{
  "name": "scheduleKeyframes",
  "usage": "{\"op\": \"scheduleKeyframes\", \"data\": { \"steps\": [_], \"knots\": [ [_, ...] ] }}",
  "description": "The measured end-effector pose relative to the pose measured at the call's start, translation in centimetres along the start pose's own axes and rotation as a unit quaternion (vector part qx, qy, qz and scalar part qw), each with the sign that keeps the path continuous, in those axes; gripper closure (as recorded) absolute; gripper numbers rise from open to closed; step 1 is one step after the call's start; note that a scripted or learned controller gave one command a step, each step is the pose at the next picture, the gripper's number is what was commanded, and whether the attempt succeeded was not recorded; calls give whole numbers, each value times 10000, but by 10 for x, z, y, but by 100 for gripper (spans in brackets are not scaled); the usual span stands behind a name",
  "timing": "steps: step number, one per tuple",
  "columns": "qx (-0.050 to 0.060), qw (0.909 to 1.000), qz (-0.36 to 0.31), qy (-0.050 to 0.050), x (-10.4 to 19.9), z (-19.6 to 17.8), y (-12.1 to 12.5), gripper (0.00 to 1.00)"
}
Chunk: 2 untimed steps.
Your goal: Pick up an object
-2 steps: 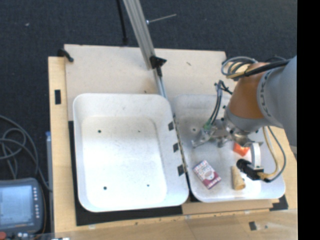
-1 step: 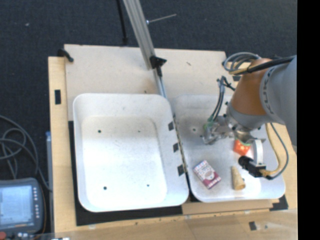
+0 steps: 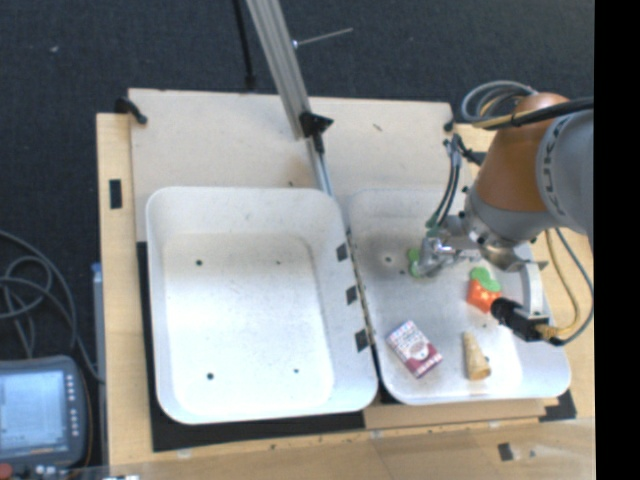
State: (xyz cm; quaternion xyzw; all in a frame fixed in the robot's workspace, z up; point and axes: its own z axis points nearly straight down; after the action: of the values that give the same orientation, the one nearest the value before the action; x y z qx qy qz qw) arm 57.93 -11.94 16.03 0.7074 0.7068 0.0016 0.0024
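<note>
Bench, two white bins. Gripper low by green obj; jaw state unclear. Approach step; next: confirm grasp, lift.

Dark, seemingly carpeted floor; wooden bench.

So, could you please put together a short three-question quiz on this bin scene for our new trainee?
1. True or false: the pink carton lies in the left bin.
2. Multiple choice: which thing lies nearest the gripper? A) the small green piece B) the tan piece C) the pink carton
3. Fill in: the orange and green toy lies in the ____ bin.

Key:
1. False; it lies in the right bin.
2. A.
3. right.
</note>
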Motion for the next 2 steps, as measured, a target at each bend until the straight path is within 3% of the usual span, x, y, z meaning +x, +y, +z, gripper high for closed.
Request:
{"op": "scheduleKeyframes", "data": {
  "steps": [2],
  "knots": [
    [3, 10000, -23, 1, -3, -78, 8, 100]
  ]
}}
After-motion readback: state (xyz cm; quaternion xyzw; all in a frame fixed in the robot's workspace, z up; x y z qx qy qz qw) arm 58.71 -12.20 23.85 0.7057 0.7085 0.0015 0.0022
